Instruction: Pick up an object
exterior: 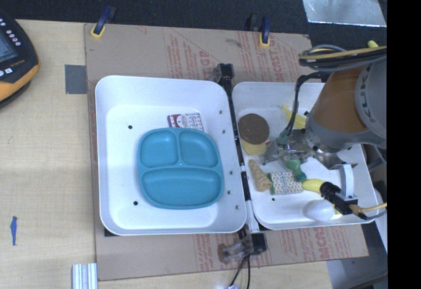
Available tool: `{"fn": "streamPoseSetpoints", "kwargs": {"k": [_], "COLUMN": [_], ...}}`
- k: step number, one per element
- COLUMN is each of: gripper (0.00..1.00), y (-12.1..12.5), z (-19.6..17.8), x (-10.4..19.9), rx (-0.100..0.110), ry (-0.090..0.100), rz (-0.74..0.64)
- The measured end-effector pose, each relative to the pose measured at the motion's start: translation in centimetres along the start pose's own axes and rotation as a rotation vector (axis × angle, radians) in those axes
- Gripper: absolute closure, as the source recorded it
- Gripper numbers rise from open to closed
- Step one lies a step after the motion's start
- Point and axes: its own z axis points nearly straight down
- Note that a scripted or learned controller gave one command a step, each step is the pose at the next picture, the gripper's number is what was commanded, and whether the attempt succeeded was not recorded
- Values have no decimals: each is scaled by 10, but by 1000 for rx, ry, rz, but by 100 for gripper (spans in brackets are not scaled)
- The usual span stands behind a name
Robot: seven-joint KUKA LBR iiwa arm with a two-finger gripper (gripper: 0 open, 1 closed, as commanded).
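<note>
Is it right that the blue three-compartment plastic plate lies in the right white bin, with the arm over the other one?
Not quite. The camera view shows the blue three-compartment plastic plate in the left white bin; the arm is over the right white bin.

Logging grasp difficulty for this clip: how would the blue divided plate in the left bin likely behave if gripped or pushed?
The blue divided plate looks like rigid moulded plastic, so probably stiff and light. Lying flat and wide in the left bin, it would likely slide rather than tip, and its low rounded rim probably offers two fingers little purchase.

arm (355, 106): grey casing | orange band above wrist | black and yellow cables along top
</note>
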Motion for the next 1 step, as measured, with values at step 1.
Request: {"fn": "streamPoseSetpoints", "kwargs": {"k": [1], "gripper": [100], "y": [-2], "z": [-11], "x": [-2], "rx": [3], "ry": [-1], "rz": [2]}}
